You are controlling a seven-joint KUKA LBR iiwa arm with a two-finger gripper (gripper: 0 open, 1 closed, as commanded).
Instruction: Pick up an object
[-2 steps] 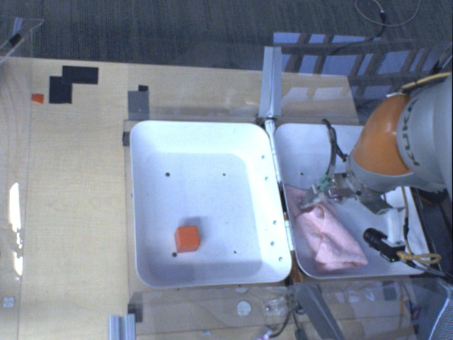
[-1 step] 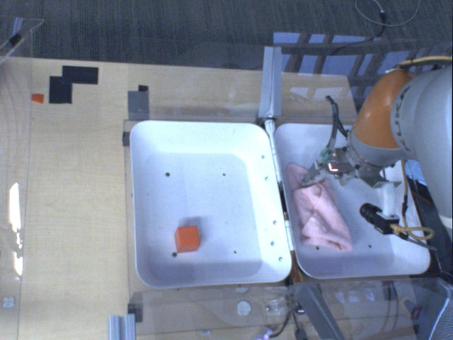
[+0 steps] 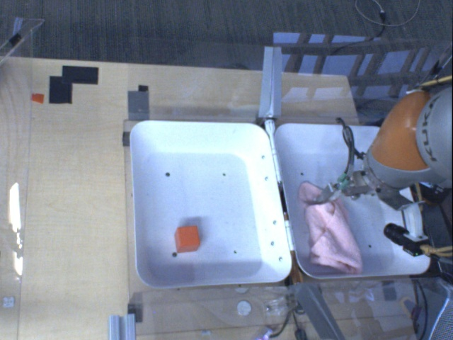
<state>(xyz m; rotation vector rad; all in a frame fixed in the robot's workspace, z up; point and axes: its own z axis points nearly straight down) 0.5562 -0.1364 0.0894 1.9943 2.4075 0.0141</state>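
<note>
You have the gripper (image 3: 338,188) down in the right bin (image 3: 396,264) at the pink cloth's (image 3: 329,234) upper edge, jaw state indeterminate, cloth lying just below the jaws and unlifted, so the pick looks begun, not done.

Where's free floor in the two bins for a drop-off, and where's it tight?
Left bin: free almost everywhere; the orange block sits alone near the front-left, so the back half and right side are bare. Right bin: crowded, with the pink cloth across its middle and the gripper at the cloth's top; only a back strip is free.
</note>
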